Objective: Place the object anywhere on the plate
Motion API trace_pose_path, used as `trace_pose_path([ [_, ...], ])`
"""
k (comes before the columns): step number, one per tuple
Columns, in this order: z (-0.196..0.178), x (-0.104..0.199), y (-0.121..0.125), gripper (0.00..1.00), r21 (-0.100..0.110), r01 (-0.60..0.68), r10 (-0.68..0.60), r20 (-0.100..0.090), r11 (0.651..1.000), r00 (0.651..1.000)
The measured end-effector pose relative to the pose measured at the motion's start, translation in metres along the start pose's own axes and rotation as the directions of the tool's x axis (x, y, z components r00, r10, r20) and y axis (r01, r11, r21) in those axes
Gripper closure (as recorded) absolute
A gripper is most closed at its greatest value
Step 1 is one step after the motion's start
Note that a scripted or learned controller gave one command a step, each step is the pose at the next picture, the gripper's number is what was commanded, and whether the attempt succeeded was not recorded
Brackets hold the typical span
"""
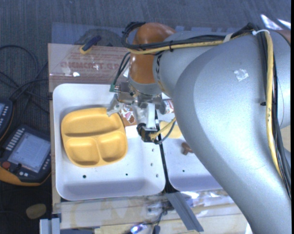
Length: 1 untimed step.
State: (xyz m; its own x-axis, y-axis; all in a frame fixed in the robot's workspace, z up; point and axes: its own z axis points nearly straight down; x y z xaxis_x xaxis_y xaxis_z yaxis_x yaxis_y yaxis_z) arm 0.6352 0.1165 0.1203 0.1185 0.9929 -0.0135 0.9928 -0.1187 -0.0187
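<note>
A yellow plate (pixel 93 136) with three compartments lies in the left white bin (pixel 108 186). My gripper (pixel 141 120) hangs just off the plate's right edge, above the divide between the two bins. A small red and white thing (pixel 129 116) shows beside the gripper at the plate's upper right corner; I cannot tell whether it is held. The large grey arm hides most of the right bin.
In the right bin (pixel 191 179) a small brown object (pixel 187 149) lies near the arm, and a yellow item (pixel 172 128) peeks out under the wrist. A cardboard sheet (pixel 88 65) lies behind the bins. Handheld controllers (pixel 20 152) sit on the floor at left.
</note>
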Motion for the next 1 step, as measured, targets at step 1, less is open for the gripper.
trace_pose_path([
  [1, -0.0058, -0.0024, -0.0022, 1.0, 0.012, 0.002, -0.002, 0.006, 1.0, 1.0],
])
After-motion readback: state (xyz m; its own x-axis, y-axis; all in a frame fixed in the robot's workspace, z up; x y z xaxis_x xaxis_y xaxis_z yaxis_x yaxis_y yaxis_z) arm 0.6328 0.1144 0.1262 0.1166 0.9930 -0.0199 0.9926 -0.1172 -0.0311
